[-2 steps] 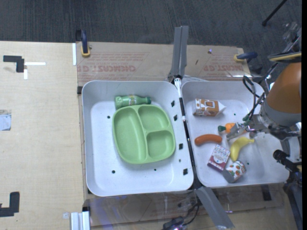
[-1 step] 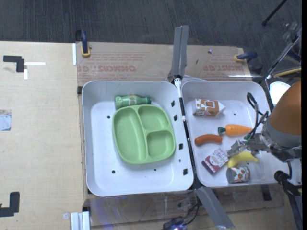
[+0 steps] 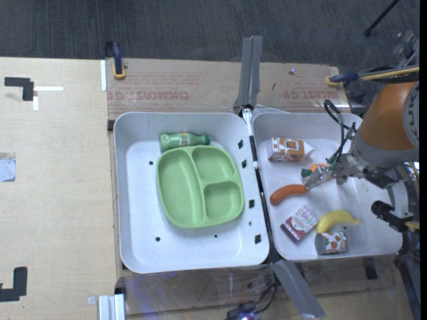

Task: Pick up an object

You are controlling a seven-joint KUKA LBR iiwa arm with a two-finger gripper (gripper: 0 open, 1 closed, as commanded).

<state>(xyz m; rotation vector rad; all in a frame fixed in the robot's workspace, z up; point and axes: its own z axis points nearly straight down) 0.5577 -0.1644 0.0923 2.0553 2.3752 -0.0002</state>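
As far as can be judged from how things lie, nothing has yet been lifted — the pick is at its approach stage and the grasp itself remains to be made. On the table (image 3: 53, 179), the left bin (image 3: 133, 245) is seen to carry a green divided plate (image 3: 200, 185), with a green bottle (image 3: 184, 139) laid on its side just beyond the plate's far edge. Across the divider, the right bin (image 3: 373, 245) is taken up by the loose items: a small carton (image 3: 288, 149) towards the far side, an orange carrot (image 3: 288, 193) near the middle, a red-and-white packet (image 3: 300, 223) nearer the front, a banana (image 3: 337, 219) just beside it, and a small can (image 3: 331, 243) touching the banana's near side. All of them are seen resting on the bin floor.

The gripper (image 3: 319, 175) is reached in from the right, low over the bin, with its tip just beside the carrot's right end. Whether the fingers are parted or closed cannot be told — they are too small and cluttered to read. No object is seen between them, so a closure on the carrot, the likeliest target, and a lift clear of the bin are judged still outstanding.
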